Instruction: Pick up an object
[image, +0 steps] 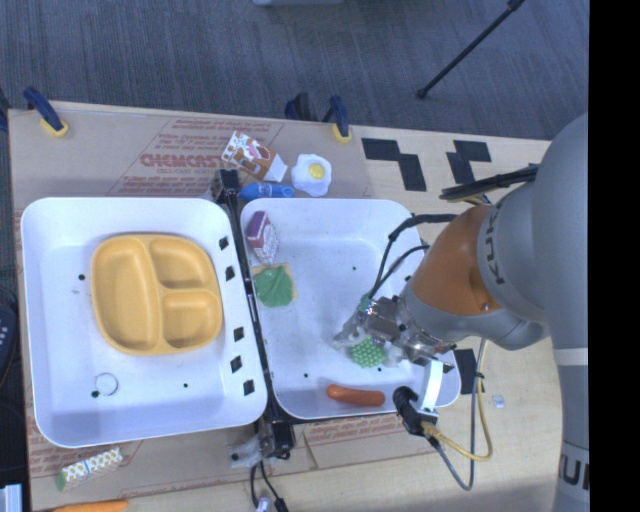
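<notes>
My gripper (366, 337) is low in the right bin (330, 225), directly over a green bumpy object (367, 353) that shows just beneath it. An orange-red sausage (355, 396) lies near that bin's front edge. A green leafy item (273, 287) and a small purple-and-white carton (261, 233) rest along the right bin's left side. The arm's grey body and orange band cover the bin's right part.
The left bin (60, 390) holds a yellow divided plate (157, 291). Behind the bins on the cardboard lie a snack packet (245, 154), a blue item (267, 190) and a fried-egg toy (313, 174). A yellow cable (462, 440) loops at the front right.
</notes>
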